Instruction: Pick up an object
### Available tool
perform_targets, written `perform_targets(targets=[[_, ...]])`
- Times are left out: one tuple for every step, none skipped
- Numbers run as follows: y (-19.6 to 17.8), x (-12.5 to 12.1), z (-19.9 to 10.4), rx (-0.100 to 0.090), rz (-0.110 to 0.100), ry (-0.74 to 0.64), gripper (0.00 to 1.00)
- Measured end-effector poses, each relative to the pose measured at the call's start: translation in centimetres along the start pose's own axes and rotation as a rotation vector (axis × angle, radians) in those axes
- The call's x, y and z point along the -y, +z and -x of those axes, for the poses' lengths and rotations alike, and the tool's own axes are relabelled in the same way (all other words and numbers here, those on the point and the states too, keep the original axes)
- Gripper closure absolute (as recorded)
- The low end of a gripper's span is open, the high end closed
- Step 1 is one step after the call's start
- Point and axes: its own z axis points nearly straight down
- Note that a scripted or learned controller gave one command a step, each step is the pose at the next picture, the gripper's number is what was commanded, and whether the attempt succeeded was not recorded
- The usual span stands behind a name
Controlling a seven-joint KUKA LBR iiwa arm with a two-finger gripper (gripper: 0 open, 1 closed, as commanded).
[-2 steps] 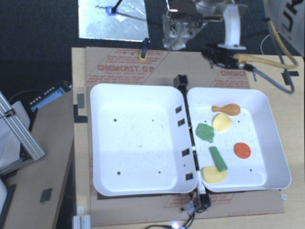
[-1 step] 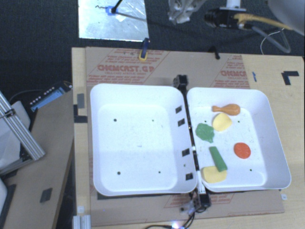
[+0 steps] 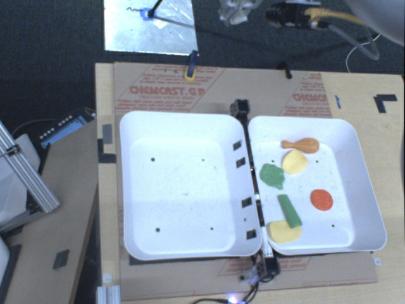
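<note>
Objects for picking all lie untouched in the right bin (image 3: pixel 364 170), so the grasp is not yet begun

Nearest in that bin a yellow piece (image 3: pixel 284 232) touches a green block (image 3: pixel 290 210); beyond, a red disc (image 3: pixel 321 199), green leaf (image 3: pixel 272 175), yellow lump (image 3: pixel 294 162), orange drumstick (image 3: pixel 302 145); far past the bin the gripper (image 3: pixel 239 6) hangs blurred, spread untellable

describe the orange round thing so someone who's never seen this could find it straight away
Of the two white bins, take the right-hand bin, which holds all the small objects. The flat orange-red disc lies alone toward its right side, below the tan drumstick-shaped piece. It is the only fully round one and the reddest, touching none of its neighbours.
</note>
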Motion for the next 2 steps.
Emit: perform_targets(targets=[[-0.3,9.5,-1.8,-0.003,0.000,-0.004,1.00],[0.2,2.8,-2.0,0.000,0.002,0.003,1.00]])
